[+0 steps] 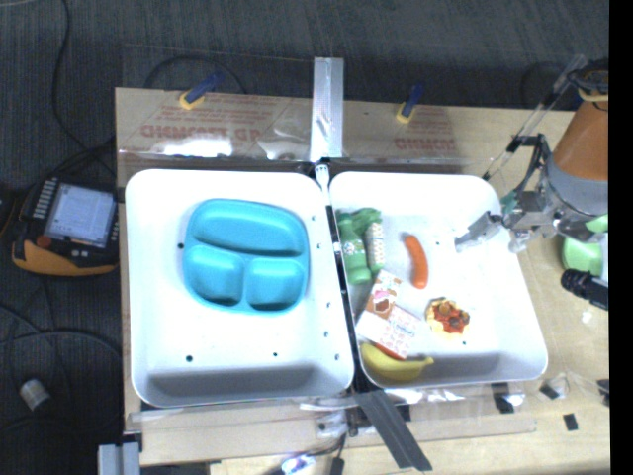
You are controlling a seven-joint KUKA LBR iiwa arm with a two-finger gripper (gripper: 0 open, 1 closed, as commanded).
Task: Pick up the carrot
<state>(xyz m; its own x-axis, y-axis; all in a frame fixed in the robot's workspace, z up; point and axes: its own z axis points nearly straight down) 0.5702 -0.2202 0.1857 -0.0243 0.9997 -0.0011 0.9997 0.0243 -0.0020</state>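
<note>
Nearest the lens, the end effector (482,230) is seen at the right bin's (514,359) edge; its opening cannot be told. Well apart, the carrot (418,261) lies mid-bin. Neighbouring packets (360,243) could be clipped, it is judged.

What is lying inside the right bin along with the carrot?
The right bin holds the carrot, a green packet, a white carton, a banana partly under that carton, and a small red-yellow item.

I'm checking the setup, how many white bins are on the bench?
2: the left bin holds a blue tray; the right bin holds the carrot.
</note>
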